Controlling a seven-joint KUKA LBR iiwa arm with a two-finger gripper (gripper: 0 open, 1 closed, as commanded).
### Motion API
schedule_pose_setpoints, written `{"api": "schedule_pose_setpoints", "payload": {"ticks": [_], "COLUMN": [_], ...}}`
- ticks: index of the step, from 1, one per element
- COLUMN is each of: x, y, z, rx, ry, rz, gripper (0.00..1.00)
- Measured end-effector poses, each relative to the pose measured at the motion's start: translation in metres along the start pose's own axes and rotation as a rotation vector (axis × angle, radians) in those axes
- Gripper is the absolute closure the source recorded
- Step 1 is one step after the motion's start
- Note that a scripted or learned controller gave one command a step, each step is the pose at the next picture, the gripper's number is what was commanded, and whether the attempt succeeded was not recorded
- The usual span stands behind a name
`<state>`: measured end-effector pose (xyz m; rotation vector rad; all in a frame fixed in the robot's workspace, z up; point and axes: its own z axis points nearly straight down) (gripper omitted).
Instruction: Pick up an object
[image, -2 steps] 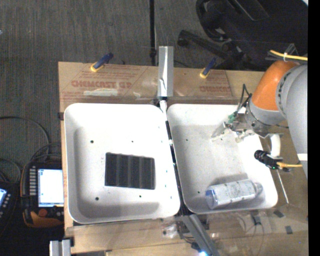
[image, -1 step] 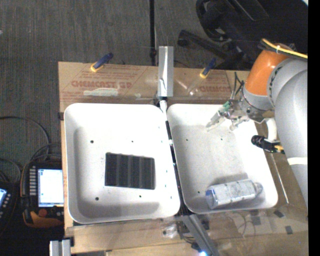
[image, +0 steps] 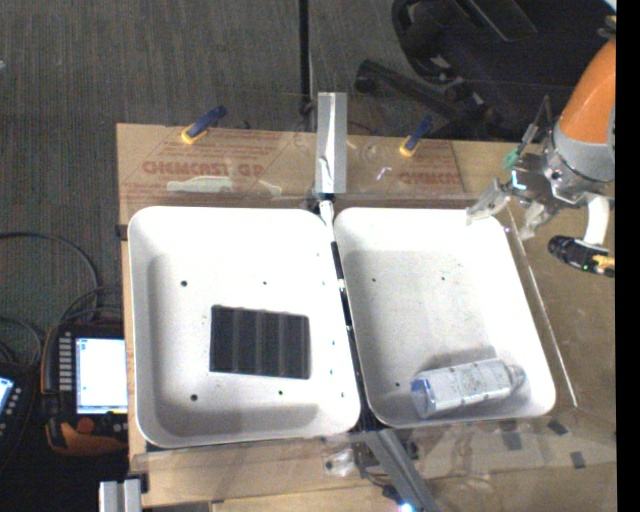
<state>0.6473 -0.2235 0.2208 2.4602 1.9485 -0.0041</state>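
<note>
That bottle (image: 467, 387) in the right bin (image: 400, 300) looks light, slick plastic, so grab mid-body across its width. Can't tell how the gripper (image: 520, 200) is set.

White bins (image: 160, 300); black ribbed tray (image: 260, 342); silvery-blue bottle (image: 468, 386).
</note>
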Motion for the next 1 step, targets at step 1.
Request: {"api": "schedule_pose_setpoints", "payload": {"ticks": [1], "x": [0.014], "y": [-0.0165], "z": [0.0553], "rx": [0.002], "ry": [0.001], "rz": [-0.11], "gripper": [0.0]}}
